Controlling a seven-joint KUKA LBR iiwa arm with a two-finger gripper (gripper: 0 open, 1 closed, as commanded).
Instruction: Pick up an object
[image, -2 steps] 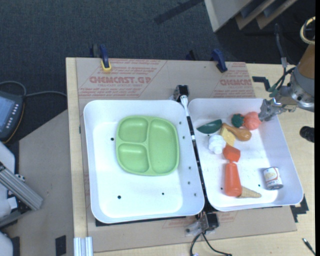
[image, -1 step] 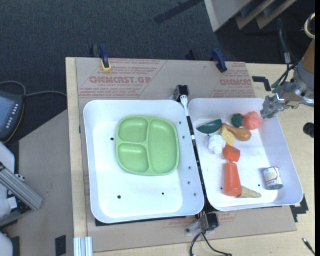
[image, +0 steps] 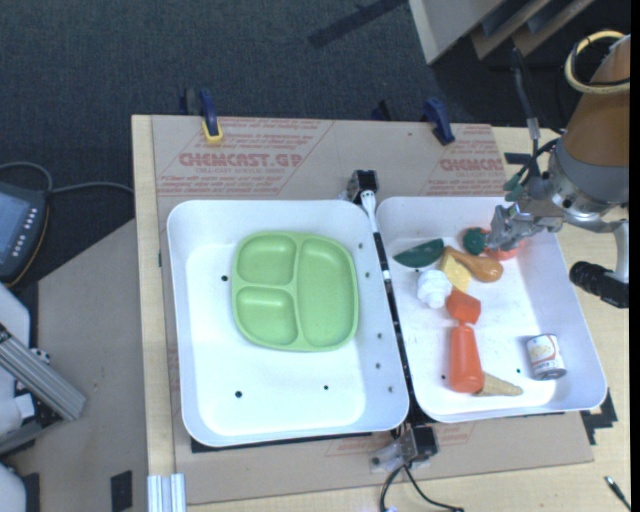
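Currently my end effector (image: 508, 230) sits low over the far side of the right bin (image: 575, 330), right at the cluster of toys there. Can't tell from this angle whether it's open, closed, or gripping anything; its tip overlaps a small red item (image: 503, 250) and is just beside a round green-and-red piece (image: 474, 240). Candidate objects, all in the right bin: dark green leaf-shaped piece (image: 420, 253) at far left, yellow-orange pear-like toy (image: 470, 266) just near of my tip, white lumpy piece (image: 434, 289) touching the pear's left end, orange block (image: 463, 307) below that, orange-red bottle shape (image: 464, 358) lying lengthwise toward the near edge, tan cone (image: 499, 387) at its near end, small can (image: 543, 356) on its side at near right, apart from the rest. Left bin (image: 200, 300) holds a green divided plate (image: 296, 290), three compartments, roughly centred. Both bins sit on the desk (image: 150, 250), on brown printed cardboard held by blue clamps (image: 208, 108) at the far edge.
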